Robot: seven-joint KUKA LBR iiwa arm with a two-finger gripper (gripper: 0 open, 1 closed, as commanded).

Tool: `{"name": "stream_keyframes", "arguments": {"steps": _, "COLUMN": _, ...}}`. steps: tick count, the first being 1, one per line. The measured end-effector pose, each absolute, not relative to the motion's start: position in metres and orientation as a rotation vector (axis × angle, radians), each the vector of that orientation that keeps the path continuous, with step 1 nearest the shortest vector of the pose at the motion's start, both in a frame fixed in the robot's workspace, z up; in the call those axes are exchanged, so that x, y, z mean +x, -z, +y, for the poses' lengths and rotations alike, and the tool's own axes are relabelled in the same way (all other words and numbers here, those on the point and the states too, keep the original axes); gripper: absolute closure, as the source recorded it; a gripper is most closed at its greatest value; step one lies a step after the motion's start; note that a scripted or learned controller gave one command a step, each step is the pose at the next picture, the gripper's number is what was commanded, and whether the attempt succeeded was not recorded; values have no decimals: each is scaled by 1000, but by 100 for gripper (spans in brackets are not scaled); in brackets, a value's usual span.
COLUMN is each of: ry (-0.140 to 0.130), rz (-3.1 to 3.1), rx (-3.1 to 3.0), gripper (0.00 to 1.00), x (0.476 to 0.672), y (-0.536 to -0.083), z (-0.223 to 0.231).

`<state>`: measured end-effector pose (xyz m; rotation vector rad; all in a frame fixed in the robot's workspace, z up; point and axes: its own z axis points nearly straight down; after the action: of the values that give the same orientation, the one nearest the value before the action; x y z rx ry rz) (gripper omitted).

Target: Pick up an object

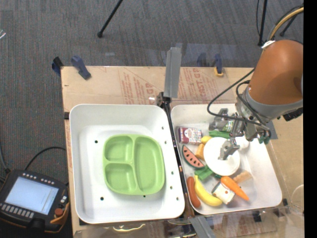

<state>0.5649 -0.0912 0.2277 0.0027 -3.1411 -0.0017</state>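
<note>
The left bin (79,133) holds a green divided plate (133,163), lying flat. The right bin (270,182) holds toy food: a white round plate (218,157), a watermelon slice (190,155) left of it, and a banana (205,193), a sausage (193,191) and a carrot (234,187) on the near side. The gripper (229,148) hangs over the white plate. The arm (275,78) enters from the right.

One fixed camera looks down slantwise on both bins (79,133) from above
</note>
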Motion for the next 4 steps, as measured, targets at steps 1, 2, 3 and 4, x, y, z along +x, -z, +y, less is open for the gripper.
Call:
{"name": "stream_keyframes", "arguments": {"steps": 1, "ry": -1, "rz": -3150, "rx": 26, "gripper": 0, "x": 601, "y": -101, "z": -93}}
{"name": "stream_keyframes", "arguments": {"steps": 2, "ry": 3, "rz": -3142, "rx": -142, "gripper": 0, "x": 508, "y": -92, "z": -132}}
{"name": "stream_keyframes", "arguments": {"steps": 3, "ry": 5, "rz": -3138, "rx": -183, "gripper": 0, "x": 571, "y": -87, "z": -92}}
{"name": "stream_keyframes", "arguments": {"steps": 4, "ry": 2, "rz": -3118, "rx": -387, "gripper": 0, "x": 638, "y": -88, "z": -112}}
